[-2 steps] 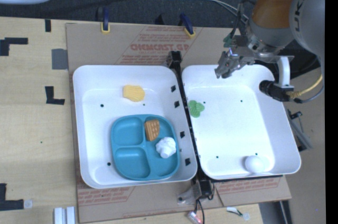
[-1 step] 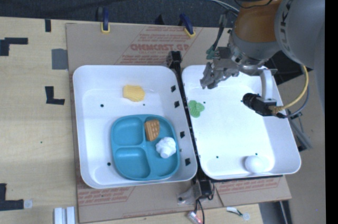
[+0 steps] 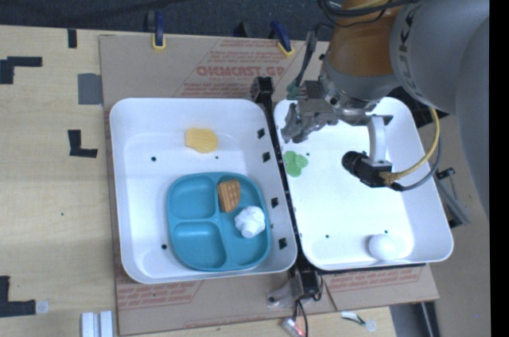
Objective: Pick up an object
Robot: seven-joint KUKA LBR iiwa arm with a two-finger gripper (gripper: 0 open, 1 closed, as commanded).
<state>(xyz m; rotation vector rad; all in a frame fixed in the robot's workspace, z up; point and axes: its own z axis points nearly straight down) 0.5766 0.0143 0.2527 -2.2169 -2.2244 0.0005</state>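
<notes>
Positioned over the far left part of the right bin (image 3: 413, 192), the gripper (image 3: 296, 127) is seen at the end of the grey arm (image 3: 445, 33), whose orange band (image 3: 374, 5) rises just behind and above it. Whether anything is clamped cannot be told: the tool is viewed as a dark, cluttered mass, and how it is set is not resolved at this slant. No object is seen held in it.

Just below the gripper, on the white floor of the right bin and close to the wall shared with the other bin, a small green object (image 3: 296, 164) is found; it lies near the tool's tip, but contact cannot be confirmed. Further from the gripper, toward the near right corner of the same bin, a white ball (image 3: 387, 245) is rested against the rim. A black fitting with a yellow cable (image 3: 367, 168) is hung from the wrist to the gripper's right.

To the gripper's left, across the dividing wall, the left bin (image 3: 131, 168) is occupied by a blue divided tray (image 3: 191, 240). A brown waffle-like piece (image 3: 229, 195) is laid in the tray's upper right compartment, and a white crumpled object (image 3: 250, 222) is placed just below that, on the tray's right side. A yellow piece (image 3: 202, 140) is lying on the bin floor beyond the tray, level with the gripper.
</notes>
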